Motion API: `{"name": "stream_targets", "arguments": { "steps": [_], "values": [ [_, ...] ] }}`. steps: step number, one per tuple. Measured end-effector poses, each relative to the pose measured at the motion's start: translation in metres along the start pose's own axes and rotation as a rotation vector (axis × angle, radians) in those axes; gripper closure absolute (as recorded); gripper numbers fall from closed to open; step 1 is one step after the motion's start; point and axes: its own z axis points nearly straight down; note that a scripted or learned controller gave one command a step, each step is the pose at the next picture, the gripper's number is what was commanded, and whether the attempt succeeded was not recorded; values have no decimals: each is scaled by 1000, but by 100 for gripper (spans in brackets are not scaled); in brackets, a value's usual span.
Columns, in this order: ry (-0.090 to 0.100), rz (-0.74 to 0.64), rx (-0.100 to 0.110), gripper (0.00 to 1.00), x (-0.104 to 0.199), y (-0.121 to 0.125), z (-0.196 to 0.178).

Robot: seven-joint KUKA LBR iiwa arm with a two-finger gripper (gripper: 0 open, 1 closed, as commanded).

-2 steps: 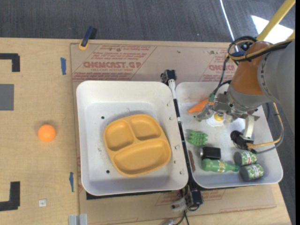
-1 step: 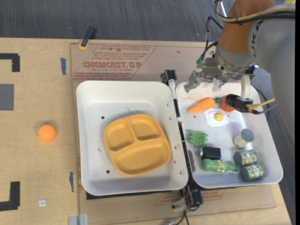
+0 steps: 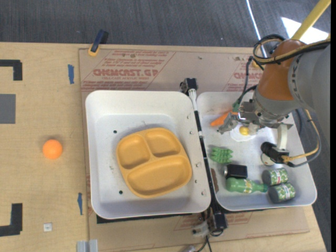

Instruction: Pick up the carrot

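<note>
Dark carpet runs beyond the far edge of the counter [image 3: 42, 88], a pale wooden top with a cardboard sheet [image 3: 136, 62] laid under two white bins. The carrot [image 3: 218, 122] lies in the right bin [image 3: 215, 104], in its far half and close to the wall it shares with the left bin [image 3: 100, 109]. It is tilted, with one end toward that wall and the other toward the gripper [image 3: 237, 115]. The gripper sits just beside the carrot, on the side nearer the bin's middle, and the grey arm [image 3: 310, 77] with its orange band reaches it from the counter's right edge.

The spot where carrot and gripper meet is small and crowded. The carrot's near end runs into the dark metal there, so I cannot tell whether they touch or are only close. I also cannot tell how far the gripper is open, or whether it holds anything. The wrist covers part of the bin floor behind it. A small white and yellow piece [image 3: 244, 132], perhaps a toy egg, shows just under the gripper, partly shaded.

Toward the right bin's near edge lie a green bumpy toy [image 3: 221, 154], a black block [image 3: 237, 170], a green bottle [image 3: 245, 186] on its side, and two green cans [image 3: 277, 176], all well apart from the carrot. The left bin holds a yellow divided plate [image 3: 153, 161]. An orange ball [image 3: 52, 149] rests on the bare counter near its left edge.
</note>
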Motion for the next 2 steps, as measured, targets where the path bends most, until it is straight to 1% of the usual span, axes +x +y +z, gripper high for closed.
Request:
{"name": "stream_targets", "arguments": {
  "steps": [1, 2],
  "values": [
    [-5, 303, 22, 0, 12, 41, 8],
    [0, 29, -5, 0, -14, -17, 13]
  ]
}}
